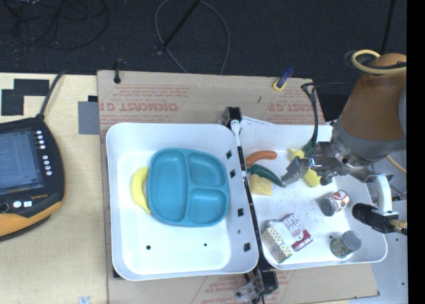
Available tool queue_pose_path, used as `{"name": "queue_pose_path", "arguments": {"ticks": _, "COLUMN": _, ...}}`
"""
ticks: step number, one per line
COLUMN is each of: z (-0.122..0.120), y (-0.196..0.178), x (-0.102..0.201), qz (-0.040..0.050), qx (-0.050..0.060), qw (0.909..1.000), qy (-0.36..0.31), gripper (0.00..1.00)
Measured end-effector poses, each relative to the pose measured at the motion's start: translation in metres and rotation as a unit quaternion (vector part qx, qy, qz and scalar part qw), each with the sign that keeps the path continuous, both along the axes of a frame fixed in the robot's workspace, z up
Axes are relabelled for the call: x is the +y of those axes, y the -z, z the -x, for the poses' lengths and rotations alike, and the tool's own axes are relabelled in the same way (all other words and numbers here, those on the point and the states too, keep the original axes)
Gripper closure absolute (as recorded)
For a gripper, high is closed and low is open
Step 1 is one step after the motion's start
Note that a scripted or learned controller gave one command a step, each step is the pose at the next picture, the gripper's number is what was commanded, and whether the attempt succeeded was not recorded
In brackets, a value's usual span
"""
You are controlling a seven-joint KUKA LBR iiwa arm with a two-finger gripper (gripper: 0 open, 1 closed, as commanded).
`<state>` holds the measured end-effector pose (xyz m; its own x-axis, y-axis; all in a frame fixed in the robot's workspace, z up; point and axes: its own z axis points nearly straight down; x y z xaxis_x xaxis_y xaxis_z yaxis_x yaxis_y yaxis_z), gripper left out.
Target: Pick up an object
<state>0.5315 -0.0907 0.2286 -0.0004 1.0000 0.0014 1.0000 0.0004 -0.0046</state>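
Observation:
My gripper (302,171) hangs low over the upper middle of the right bin (372,256), at the end of the grey and orange arm (372,107). A yellow piece (310,178) shows right at the gripper, and I cannot tell whether it is held. Just to its left lie a dark green object (267,174), an orange sausage shape (260,156) and a yellow block (261,188). A small red and white can (335,202) lies to the lower right of the gripper.
A red and white packet (287,236) and a grey-green can (344,244) sit near the right bin's front. The left bin (126,243) holds a blue divided plate (187,186) partly over a yellow object (138,188). A control tablet (26,170) lies at the far left.

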Motion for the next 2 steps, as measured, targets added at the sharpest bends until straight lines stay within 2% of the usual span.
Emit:
{"name": "queue_pose_path", "arguments": {"ticks": 1, "z": -0.072, "y": 0.060, "x": -0.030, "qz": 0.0011, "qx": -0.001, "qw": 1.0000, "qy": -0.001, "gripper": 0.00}}
{"name": "queue_pose_path", "arguments": {"ticks": 2, "z": -0.112, "y": 0.125, "x": -0.116, "qz": 0.0021, "qx": -0.001, "qw": 1.0000, "qy": 0.001, "gripper": 0.00}}
